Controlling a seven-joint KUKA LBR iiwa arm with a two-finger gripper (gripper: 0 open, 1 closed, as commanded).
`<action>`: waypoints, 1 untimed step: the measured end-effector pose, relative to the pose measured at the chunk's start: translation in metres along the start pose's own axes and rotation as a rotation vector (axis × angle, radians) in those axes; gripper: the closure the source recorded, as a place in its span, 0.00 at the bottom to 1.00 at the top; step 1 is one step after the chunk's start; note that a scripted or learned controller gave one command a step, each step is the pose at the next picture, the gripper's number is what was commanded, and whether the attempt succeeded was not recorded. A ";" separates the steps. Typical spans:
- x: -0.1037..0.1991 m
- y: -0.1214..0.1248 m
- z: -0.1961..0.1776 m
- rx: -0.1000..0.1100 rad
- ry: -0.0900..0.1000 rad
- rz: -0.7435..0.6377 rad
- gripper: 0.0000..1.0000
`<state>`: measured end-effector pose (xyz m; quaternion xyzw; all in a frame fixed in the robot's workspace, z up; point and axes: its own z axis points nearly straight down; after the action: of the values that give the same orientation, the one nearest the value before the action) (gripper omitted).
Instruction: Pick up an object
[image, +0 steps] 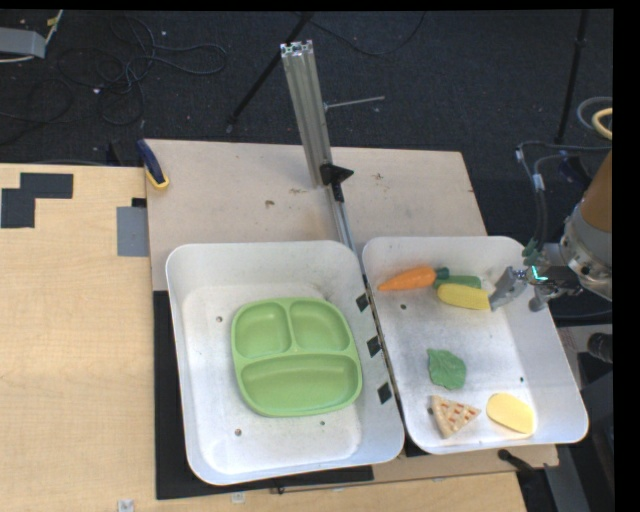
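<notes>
The right bin (560, 352) holds an orange carrot (407, 279), a yellow corn cob with a green end (463, 294), a green leafy piece (447, 368), a pizza slice (453, 414) and a yellow lemon-like piece (510, 412). My gripper (519, 285) hangs over the bin's far right part, just right of the corn cob. Its fingers look spread, with nothing between them.
The left bin (200, 300) carries a green divided plate (296, 356). An aluminium post (308, 110) rises behind the bins. A blue and yellow tool (153, 165) lies at the board's far left corner. The arm's wrist (595, 240) sits at the right edge.
</notes>
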<state>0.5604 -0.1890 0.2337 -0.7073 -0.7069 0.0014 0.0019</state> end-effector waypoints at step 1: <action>0.000 0.001 -0.002 -0.003 -0.001 0.000 0.00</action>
<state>0.5612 -0.1891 0.2353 -0.7072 -0.7070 0.0005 0.0004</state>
